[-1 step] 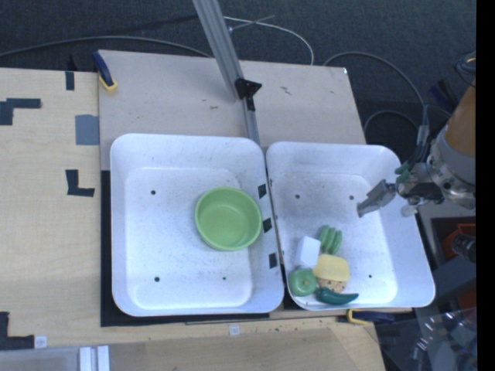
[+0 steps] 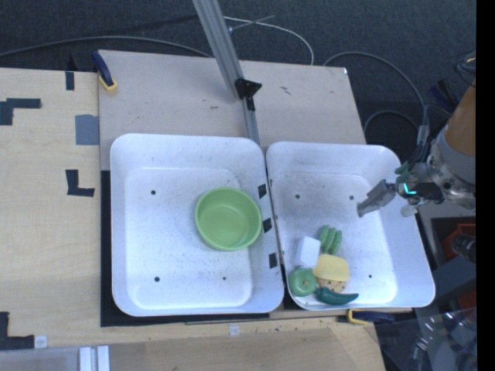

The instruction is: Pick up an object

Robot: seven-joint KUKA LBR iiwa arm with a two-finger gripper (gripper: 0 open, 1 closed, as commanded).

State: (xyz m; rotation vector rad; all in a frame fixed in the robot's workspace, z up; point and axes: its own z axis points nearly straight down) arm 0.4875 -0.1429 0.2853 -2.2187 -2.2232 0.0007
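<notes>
**Gripper at the right bin's far edge, objects clustered at its near rim**

The gripper (image 2: 377, 199) hangs over the right side of the right bin (image 2: 402, 284), reaching in from the bin's right rim. One grey finger (image 2: 374, 200) points down and to the left toward the bin floor; whether the fingers are apart or together cannot be told from this angle. Nothing shows between them.

The small objects lie packed in the near part of the right bin, close to its front rim: a white block (image 2: 308, 249), a green ridged piece (image 2: 330, 239) just beside it, a yellow object (image 2: 332, 269) touching below, a green round object (image 2: 302, 283) against the near-left corner, and a dark green pepper-like object (image 2: 337, 297) along the front wall. They sit well apart from the gripper.

The far half of the right bin is bare white floor. In the left bin (image 2: 139, 207) a green bowl (image 2: 227, 219) stands upright near the shared divider, with open floor to its left and front.

A grey pole (image 2: 220, 37) slants down to where the two bins meet at their far edge.
</notes>
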